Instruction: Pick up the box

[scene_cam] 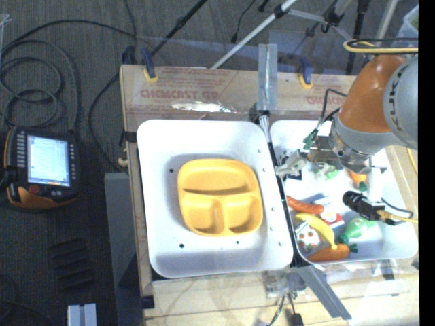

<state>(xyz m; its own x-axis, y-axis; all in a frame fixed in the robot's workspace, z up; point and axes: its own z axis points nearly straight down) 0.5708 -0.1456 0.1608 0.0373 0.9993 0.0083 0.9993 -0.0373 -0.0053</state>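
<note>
Well, you'll find the small white box with red and blue print [331, 217] low in the right white bin [402, 240], partly tucked under a red chilli-shaped toy [304, 206] and touching a yellow toy banana [325, 233]; its faces are too small to read. It lies at about five o'clock from the gripper [291, 163], apart from it. You cannot tell how far the gripper is open, and nothing shows in its hold.
</note>
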